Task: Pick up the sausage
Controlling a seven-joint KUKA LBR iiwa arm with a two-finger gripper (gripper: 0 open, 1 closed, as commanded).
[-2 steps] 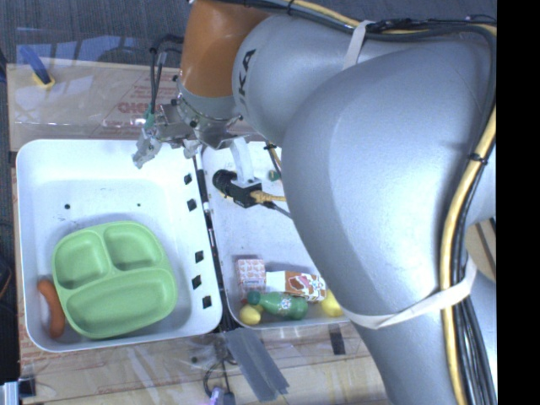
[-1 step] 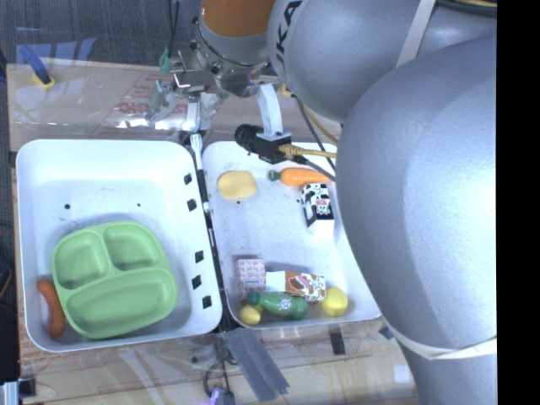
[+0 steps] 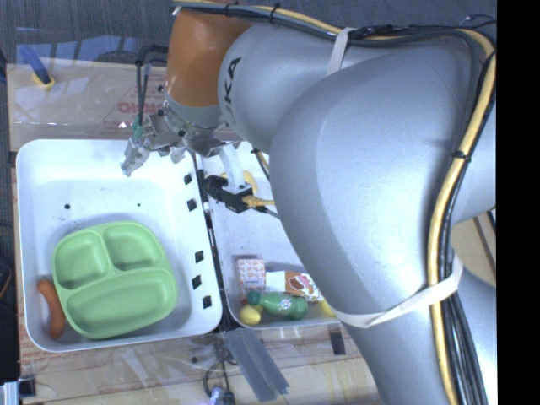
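**A:** Looking for the sausage (image 3: pixel 51 307)? You will find it in the left bin (image 3: pixel 42 171), in the near-left corner; it lies squeezed between the bin's left wall and the green tray (image 3: pixel 114 278), touching or all but touching the tray's edge.

**B:** And the gripper (image 3: pixel 135 160)?

**A:** You have it up at the far edge of the same bin, a little left of the wall between the bins; it hangs over bare white floor with nothing between its fingers; whether they stand apart or together you cannot tell from this slant, so do not count on either.

**B:** So which way do I go?

**A:** Toward the near edge and to the left; the sausage lies well apart from the gripper, almost the full depth of the bin away; the tray sits between the two on the straight line, so I judge you will want to pass above it.

**B:** How does it lie?

**A:** Its long axis runs near-to-far, along the left wall; I judge the fingers should close across it, left to right; room is tight on both sides, and a finger could catch the wall or the tray rim.
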